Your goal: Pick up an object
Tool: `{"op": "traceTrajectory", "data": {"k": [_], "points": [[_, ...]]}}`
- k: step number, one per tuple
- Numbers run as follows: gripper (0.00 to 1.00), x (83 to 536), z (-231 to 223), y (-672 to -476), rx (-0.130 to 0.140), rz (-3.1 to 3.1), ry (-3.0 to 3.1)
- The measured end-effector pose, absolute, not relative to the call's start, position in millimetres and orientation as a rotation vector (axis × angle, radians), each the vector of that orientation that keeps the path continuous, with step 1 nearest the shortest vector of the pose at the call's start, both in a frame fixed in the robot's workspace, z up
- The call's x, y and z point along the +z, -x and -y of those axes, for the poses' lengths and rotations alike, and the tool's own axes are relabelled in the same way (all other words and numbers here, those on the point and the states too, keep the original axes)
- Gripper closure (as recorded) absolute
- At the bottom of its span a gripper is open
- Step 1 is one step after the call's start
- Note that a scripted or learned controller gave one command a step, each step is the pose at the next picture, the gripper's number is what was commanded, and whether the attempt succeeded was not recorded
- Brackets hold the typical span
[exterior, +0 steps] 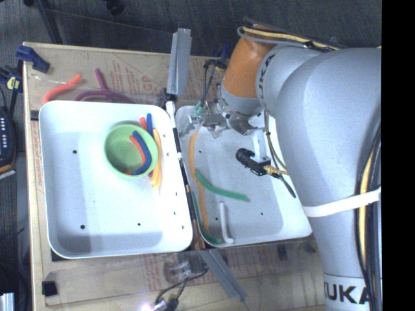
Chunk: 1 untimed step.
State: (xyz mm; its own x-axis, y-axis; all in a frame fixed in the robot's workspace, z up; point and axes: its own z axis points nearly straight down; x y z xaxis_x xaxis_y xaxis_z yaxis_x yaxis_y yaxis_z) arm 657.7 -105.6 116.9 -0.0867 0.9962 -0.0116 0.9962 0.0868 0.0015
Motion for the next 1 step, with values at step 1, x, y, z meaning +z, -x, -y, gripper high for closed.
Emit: {"op": "traceTrajectory", "data": {"k": [1], "points": [[0.00,95.9,107.9,-654.7,-0.013,-2.250,-2.175]]}}
